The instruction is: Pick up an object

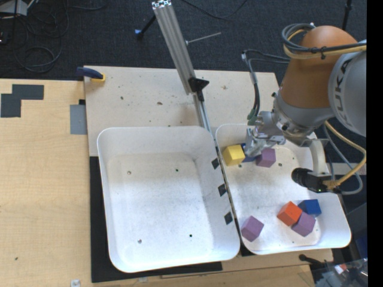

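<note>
My gripper [254, 148] hangs low over the far left part of the right bin [341, 235], under the grey arm with its orange band [317, 64]. It sits between a yellow cube [233, 155] on its left and a purple cube [267, 158] on its right, close to both. Its tips are hidden by the wrist and the cubes. Near the bin's front lie another purple cube [252, 228], an orange cube [290, 213], a blue cube [310, 207] and a third purple cube [304, 224].
The left bin [119, 154] stands beside the right one, with black clips [222, 189] along their shared edge. A slanted aluminium pole [177, 48] rises behind the bins. A blue and yellow clamp [91, 73] lies at the board's far left corner.
</note>
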`<act>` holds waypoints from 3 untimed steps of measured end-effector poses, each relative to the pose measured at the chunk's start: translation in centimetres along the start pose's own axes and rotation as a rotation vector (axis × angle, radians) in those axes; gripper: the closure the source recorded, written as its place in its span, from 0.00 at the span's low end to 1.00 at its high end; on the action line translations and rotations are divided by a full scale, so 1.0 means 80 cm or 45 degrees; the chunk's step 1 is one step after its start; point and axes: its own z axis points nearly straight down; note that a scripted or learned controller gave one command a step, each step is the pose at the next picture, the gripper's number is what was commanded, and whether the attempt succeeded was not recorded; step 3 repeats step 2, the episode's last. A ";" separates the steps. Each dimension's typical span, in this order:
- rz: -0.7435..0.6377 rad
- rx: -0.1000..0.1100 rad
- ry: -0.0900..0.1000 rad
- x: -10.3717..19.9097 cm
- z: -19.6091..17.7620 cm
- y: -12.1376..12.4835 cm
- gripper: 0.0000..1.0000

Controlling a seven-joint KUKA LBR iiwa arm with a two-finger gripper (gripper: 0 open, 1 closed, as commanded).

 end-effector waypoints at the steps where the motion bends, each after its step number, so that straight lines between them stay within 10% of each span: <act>1: 0.001 0.004 0.000 0.068 0.027 0.018 1.00; 3: 0.001 0.003 -0.001 0.131 0.049 0.031 1.00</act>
